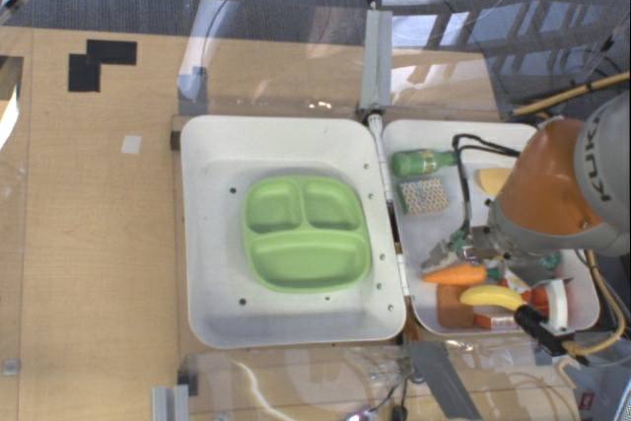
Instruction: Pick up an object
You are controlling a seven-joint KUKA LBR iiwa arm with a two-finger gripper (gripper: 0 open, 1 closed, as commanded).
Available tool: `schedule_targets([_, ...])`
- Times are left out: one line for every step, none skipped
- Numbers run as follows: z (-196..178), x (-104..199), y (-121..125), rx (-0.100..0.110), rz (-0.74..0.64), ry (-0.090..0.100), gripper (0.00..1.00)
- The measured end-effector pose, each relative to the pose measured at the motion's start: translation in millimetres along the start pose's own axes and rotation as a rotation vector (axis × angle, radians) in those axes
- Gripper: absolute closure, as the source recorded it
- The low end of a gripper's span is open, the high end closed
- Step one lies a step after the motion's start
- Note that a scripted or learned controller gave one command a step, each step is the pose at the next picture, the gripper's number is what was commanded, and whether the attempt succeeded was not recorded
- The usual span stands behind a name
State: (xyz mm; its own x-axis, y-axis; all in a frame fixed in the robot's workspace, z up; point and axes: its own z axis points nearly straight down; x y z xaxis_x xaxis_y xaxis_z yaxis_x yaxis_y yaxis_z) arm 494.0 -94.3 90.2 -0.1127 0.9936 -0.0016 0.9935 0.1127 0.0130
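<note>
orange and smooth, the carrot (pixel 455 276) lies on its side just below the gripper (pixel 471 249), pointing across the right bin (pixel 434 311), and it looks the likeliest thing for this pick. i'd judge it a light, stiff plastic toy with a slick rounded skin, so it could squirt out of a pinch taken near the tapered tip; the thicker middle, squeezed across its width, seems the safer hold. whether the jaws are spread or closed i cannot tell, since the wrist and the orange band above it cover them, and nothing shows plainly between them.

just beyond the carrot, further below the jaws, a yellow banana (pixel 493 297) lies almost parallel and close enough that a wide approach might nudge it. a brown block (pixel 452 309) sits under and beside these two, with a red piece (pixel 490 319) next to it. above the jaws and a little left rests a speckled pouch (pixel 423 196), and above that a green bottle (pixel 422 162) on its side. a pale yellow thing (pixel 493 179) peeks out above, half hidden by the arm.

well off to the left of the jaws, in the left bin (pixel 202 311), sits a green divided tray (pixel 306 233), flat and apart from all this clutter.
</note>
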Motion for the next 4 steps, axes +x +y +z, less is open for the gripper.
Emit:
schedule_targets([0,-1,-1,-0.006,-0.041,-0.002,0.0])
schedule_targets([-12,0,2,-0.012,-0.042,-0.002,1.0])
schedule_targets([-12,0,2,-0.012,-0.042,-0.001,0.0])
schedule_targets([1,-14,65,0.0,0.134,0.0,0.0])
